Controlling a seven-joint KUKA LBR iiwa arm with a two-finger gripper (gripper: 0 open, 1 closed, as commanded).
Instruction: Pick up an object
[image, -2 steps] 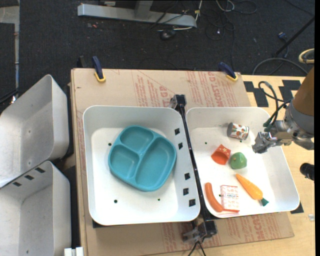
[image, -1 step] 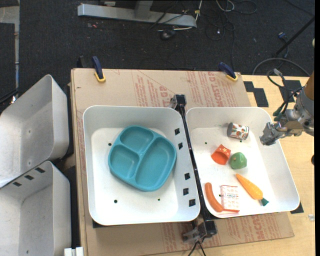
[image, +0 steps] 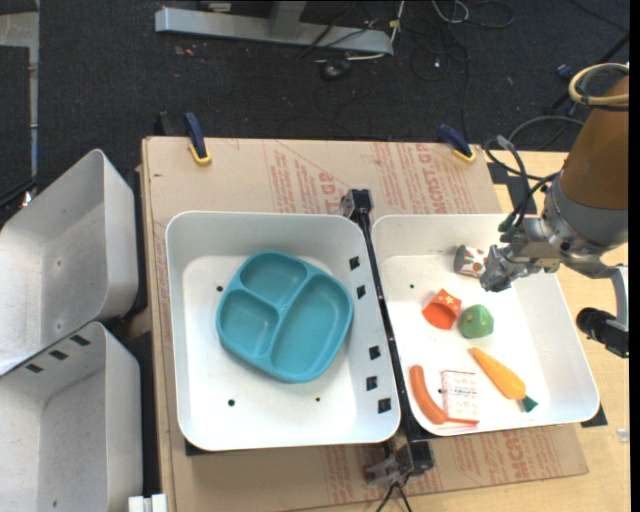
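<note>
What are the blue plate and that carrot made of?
The blue divided plate looks like moulded plastic: one even colour, rounded compartments, a soft matte sheen. The carrot seems a toy, probably plastic or rubber: uniform bright orange and a smooth surface, though the view is too coarse to be sure.

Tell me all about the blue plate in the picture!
The teal divided plate looks like smooth plastic, with rounded corners and a raised rim. Ridges split it into three compartments: two smaller ones toward the upper left and one bigger one on the right. Nothing lies in any of them. It sits flat, right side up and turned at a slant, near the middle of the left white bin, resting on the bin's floor. No other object touches it, and the arm is over the other bin.
</note>
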